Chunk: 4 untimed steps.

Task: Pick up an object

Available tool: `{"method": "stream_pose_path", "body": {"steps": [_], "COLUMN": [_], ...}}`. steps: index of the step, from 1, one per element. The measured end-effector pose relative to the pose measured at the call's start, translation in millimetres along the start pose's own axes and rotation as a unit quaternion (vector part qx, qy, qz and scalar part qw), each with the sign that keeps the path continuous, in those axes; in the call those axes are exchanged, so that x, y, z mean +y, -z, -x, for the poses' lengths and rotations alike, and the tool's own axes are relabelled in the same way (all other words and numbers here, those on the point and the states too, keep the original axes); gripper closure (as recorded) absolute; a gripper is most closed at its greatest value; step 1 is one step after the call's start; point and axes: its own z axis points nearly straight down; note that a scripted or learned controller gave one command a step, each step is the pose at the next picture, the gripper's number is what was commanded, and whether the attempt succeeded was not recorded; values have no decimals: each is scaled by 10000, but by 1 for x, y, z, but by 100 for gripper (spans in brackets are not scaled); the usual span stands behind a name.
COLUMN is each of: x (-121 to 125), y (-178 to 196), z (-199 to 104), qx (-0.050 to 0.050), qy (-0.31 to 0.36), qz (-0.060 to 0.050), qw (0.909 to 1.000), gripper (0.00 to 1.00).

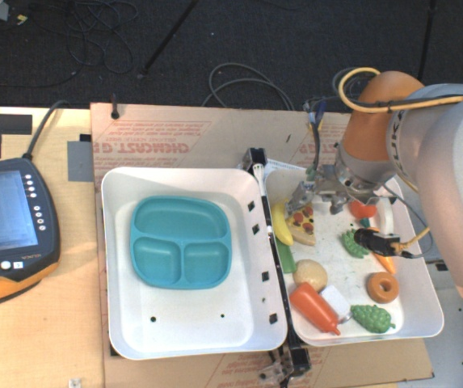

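Bench (pixel 53 322): light wood, a cardboard sheet (pixel 174 140) under two white bins side by side. Pendant (pixel 9 217) with a lit screen at the left edge.

Arm (pixel 433 152): enters from the right, grey, orange band above the wrist. Wrist sits over the far part of the right bin (pixel 425 314).

Left bin (pixel 122 297): holds a teal tray (pixel 181 242) with three compartments, lying flat toward the far left of the bin.

Right bin contents, roughly by size:
- carrot (pixel 314 307), orange-red, near corner, pointing toward the near right
- banana (pixel 281 225), yellow, along the left wall
- pizza slice (pixel 303 223), just beside the banana, directly below the jaws
- green cucumber-like piece (pixel 285 257), along the left wall, nearer than the banana
- potato-like beige lump (pixel 310 275), touching the top of the carrot
- bumpy green piece (pixel 372 318), near edge
- doughnut (pixel 383 287), orange-brown, right of centre
- green leafy piece (pixel 355 242), mid-bin
- small red item (pixel 363 208), under the wrist, partly hidden

Jaws (pixel 320 194): low over the far left of the right bin, above the pizza slice. Cannot tell whether spread or closed; nothing visibly between them
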Motion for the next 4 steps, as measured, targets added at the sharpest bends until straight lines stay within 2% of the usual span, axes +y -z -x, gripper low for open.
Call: {"method": "stream_pose_path", "body": {"steps": [1, 2, 3, 4], "x": [-7, -2, -3, -54], "y": [-22, -25, -17, 79], "z": [1, 3, 2, -61], "qx": [-10, 7, 18, 40], "qy": [-32, -18, -11, 12], "qz": [26, -6, -26, 4], "qw": [10000, 10000, 10000, 10000], "gripper": [0, 0, 100, 100]}}
